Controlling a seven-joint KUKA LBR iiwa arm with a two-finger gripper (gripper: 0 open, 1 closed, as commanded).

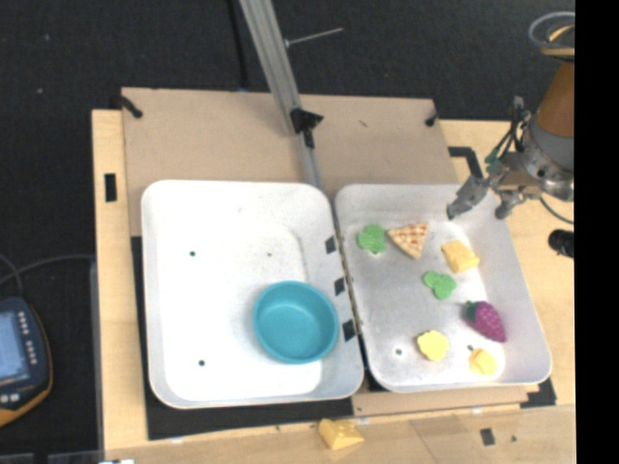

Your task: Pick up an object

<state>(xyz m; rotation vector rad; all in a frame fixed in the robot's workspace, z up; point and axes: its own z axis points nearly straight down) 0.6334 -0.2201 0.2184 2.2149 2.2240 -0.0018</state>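
Observation:
The right bin point(379, 204) holds several toy foods: a green piece point(371, 239), a pizza slice point(410, 239), a yellow block point(459, 256), a second green piece point(440, 284), purple grapes point(486, 321), a yellow lump point(432, 345) and a small yellow piece point(482, 361). My gripper point(478, 210) hangs over the bin's far right corner, above and just behind the yellow block. Its fingers are open, spread apart with nothing between them.
A blue bowl point(295, 321) sits in the left bin point(160, 211) near its front right. A yellow cheese wedge point(339, 434) lies on the bench in front of the bins. A slanted metal post point(274, 51) rises behind the bins.

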